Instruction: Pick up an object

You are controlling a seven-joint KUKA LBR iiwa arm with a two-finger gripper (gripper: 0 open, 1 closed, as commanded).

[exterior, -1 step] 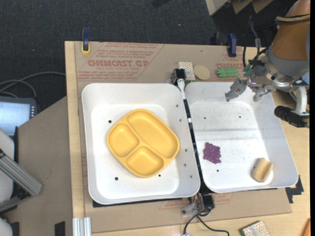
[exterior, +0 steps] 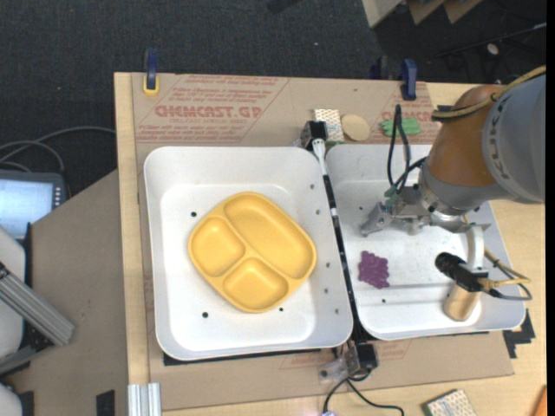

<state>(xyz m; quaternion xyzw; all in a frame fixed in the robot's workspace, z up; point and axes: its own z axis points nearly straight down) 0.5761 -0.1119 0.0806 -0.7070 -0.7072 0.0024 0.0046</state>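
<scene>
Lying with its length near-to-far, purple cluster (exterior: 374,269) sits near claw (exterior: 375,224), whose opening I cannot tell

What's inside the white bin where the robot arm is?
A purple lump and a tan thing lie in the right bin. The arm covers the bin's upper right part, so anything under it is hidden.

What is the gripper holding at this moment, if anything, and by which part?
Nothing that I can see: the gripper is low in the right bin, and the purple object lies apart from it.
</scene>
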